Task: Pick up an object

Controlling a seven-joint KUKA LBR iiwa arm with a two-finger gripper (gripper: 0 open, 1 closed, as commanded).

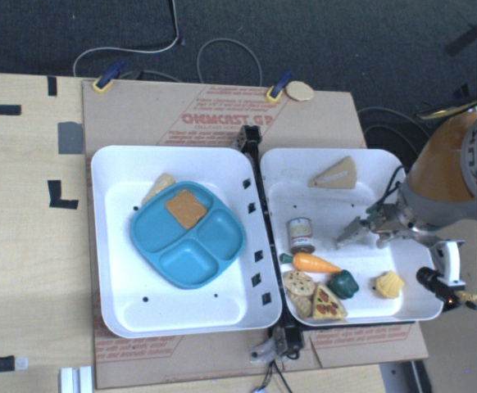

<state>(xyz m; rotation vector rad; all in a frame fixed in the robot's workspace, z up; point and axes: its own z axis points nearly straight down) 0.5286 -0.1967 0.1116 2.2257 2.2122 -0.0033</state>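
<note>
The gripper (355, 232) hangs low in the right bin (370, 160), jaws seemingly spread and empty, between the can (301, 235) and carrot (315, 263), so closing here may grasp nothing or just nudge either aside.

Arm (447, 170) cut off at right side, upper links out of sight. Gripper (355, 232) blurred over right bin (337, 160); finger state unreadable. Tan piece (158, 188) partly hidden under blue plate (189, 234). Can (301, 235) label too small to read. Cable (173, 15) runs off top edge.
</note>
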